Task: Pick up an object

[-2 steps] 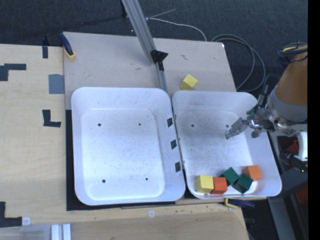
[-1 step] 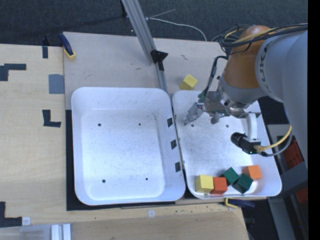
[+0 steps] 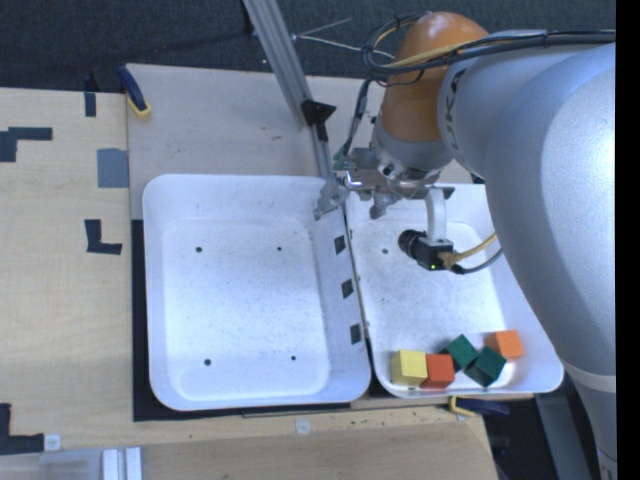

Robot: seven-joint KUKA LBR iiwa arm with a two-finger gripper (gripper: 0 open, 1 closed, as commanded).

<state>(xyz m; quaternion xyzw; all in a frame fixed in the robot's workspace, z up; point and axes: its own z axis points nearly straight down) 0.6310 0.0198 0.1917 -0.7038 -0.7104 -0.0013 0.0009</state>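
The arm (image 3: 520, 118) enters from the right and covers much of the right bin (image 3: 400, 298). Its orange band sits above the wrist, over the bin's far end. The gripper (image 3: 385, 200) hangs below the wrist, near the far end of the right bin and close to the divide between the two bins. Whether the jaws are open or closed cannot be determined from this angle; no object is visible between them.

The task's objects are small blocks, grouped at the near right corner of the right bin, well apart from the gripper:

- Yellow block (image 3: 408, 367): cube-shaped, leftmost of the group, resting against the near wall.
- Red block (image 3: 439, 370): touching the yellow block on its right side.
- Two dark green blocks (image 3: 474, 359): set at an angle just beside the red block, touching each other.
- Orange block (image 3: 508, 344): rightmost, just beside the green blocks, near the right wall.

All blocks are matt, solid-coloured and appear similar in size.

The left bin (image 3: 240, 288) is white with fine dark speckling and four small dark dots on its floor. A black cable fitting (image 3: 425, 250) hangs beside the gripper above the right bin. A grey metal rail (image 3: 285, 68) slants down from the top of the view toward the bins' shared edge. The bins rest on a light wooden bench (image 3: 60, 298).
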